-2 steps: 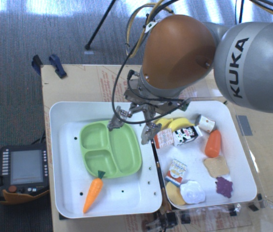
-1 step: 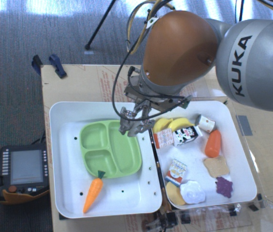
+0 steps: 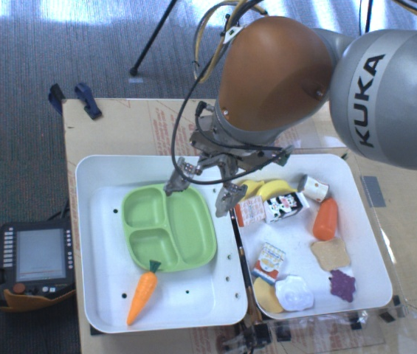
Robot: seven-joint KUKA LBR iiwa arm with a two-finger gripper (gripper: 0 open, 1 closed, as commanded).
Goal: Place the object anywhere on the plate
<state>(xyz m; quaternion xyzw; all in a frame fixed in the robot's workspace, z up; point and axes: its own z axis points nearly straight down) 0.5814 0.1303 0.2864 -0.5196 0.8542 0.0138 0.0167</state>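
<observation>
Carrot: we list it as a toy, tapered orange body with a green tuft at the wide end, smooth and plastic-looking. It lies tilted on the floor of the left bin, its tuft touching the near edge of the plate and its body off the plate.

Plate: we note light green, glossy, rounded corners, three compartments.

Gripper: we record it above the plate's far right rim, fingers spread apart with nothing between them.

Right bin: we count a banana, a small milk carton, a red-and-white carton, a white cup, an orange pepper-like piece, a tan slice, a purple grape cluster, a juice box and a white round lid.
</observation>
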